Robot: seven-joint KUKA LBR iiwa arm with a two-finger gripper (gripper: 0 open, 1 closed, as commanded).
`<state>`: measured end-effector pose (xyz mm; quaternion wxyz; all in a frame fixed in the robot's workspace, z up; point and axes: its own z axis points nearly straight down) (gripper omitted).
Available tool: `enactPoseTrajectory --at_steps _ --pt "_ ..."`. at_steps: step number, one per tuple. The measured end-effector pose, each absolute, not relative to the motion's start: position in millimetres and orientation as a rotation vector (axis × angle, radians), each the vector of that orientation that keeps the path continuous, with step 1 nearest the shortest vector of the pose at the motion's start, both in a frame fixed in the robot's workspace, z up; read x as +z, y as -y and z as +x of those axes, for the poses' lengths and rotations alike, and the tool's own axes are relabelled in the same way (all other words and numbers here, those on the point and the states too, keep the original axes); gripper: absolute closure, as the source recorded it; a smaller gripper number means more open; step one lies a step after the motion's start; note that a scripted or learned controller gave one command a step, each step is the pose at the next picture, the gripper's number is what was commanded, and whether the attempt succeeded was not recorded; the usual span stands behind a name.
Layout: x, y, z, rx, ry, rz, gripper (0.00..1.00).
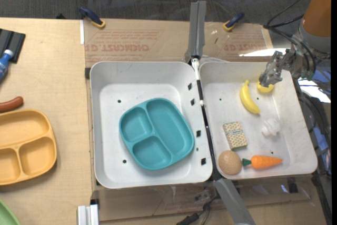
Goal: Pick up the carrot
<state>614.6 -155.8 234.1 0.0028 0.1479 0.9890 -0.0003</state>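
While you scan from the bench's left edge toward the arm, you meet these things in order:

Bench, far left: a yellow divided tray (23,147) lies on the wood, with a reddish sausage-shaped item (10,104) just above it and a dark object with a blue-capped tube (5,58) near the top corner.
Left bin (105,81): you see a teal divided plate (155,133) lying flat near its middle, turned at a slant.
Right bin (295,113): it sits just beside the left one, their inner walls touching.
Egg-like brown ball (229,162): near the front wall of the right bin.
Carrot (266,162): you find it lying flat by the front wall of the right bin, green end touching the brown ball, orange tip pointing right.
Small patterned box (235,135): just behind the ball.
Banana (249,97): farther back, lying at a slant.
White crumpled piece (270,126): right of the box.
Small yellow item (265,87): directly under the fingers, near the bin's back right.
Gripper (272,77): it hangs over the back right of the right bin, well apart from the carrot; its fingers look narrow, tips down at the yellow item, and you cannot tell whether they grip it.
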Motion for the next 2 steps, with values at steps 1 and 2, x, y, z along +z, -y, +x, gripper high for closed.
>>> enactPoseTrajectory --at_steps 1,2 --pt "125.9 97.2 619.3 0.002 -3.137 -0.111 1.0" --pt "193.1 89.6 615.3 0.001 -2.917 -1.149 1.0"
